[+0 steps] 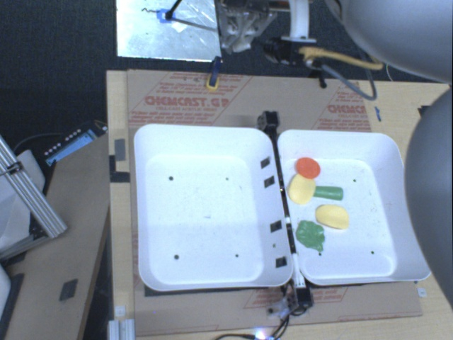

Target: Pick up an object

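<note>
Several small toy foods lie in the left half of the right bin (386, 147): an orange-red disc (307, 167), a pale yellow piece (302, 189) touching it from below, a green cylinder (328, 193), a yellow lemon-like piece (332, 217) and a crumpled green piece (310, 235). My gripper (237, 35) hangs high at the top of the view, beyond the far edge of the bench and well away from both bins. Nothing shows in its grasp. The grey arm (396, 20) fills the upper right corner.
The left bin (145, 190) sits beside the right one, joined by black clips (272, 183) along the shared rim. A shiny metal plate (166, 16) lies behind the bench. An aluminium frame (28, 197) stands at the left. A yellow cable (340, 59) hangs from the arm.
</note>
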Tool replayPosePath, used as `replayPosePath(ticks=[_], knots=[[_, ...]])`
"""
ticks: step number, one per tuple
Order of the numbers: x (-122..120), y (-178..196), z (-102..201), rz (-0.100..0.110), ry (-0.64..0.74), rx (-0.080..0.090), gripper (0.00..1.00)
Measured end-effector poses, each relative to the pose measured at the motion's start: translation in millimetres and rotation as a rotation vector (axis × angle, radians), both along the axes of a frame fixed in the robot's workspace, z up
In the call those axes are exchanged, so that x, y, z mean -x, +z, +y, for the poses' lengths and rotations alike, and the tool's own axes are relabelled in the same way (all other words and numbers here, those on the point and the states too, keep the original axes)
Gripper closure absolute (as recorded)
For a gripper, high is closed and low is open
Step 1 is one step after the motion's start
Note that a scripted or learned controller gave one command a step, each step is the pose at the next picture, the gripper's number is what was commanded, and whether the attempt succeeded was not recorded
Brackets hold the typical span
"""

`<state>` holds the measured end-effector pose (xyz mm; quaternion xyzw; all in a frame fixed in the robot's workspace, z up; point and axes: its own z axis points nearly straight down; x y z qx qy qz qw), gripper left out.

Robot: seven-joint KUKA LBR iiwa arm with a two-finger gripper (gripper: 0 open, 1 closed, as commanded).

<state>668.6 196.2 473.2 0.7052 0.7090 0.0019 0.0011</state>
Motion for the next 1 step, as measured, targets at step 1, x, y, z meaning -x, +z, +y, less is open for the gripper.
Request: replayPosePath(ticks=[1], knots=[[-0.2,10.8,-0.2,-0.001,0.004,0.0,1.0]])
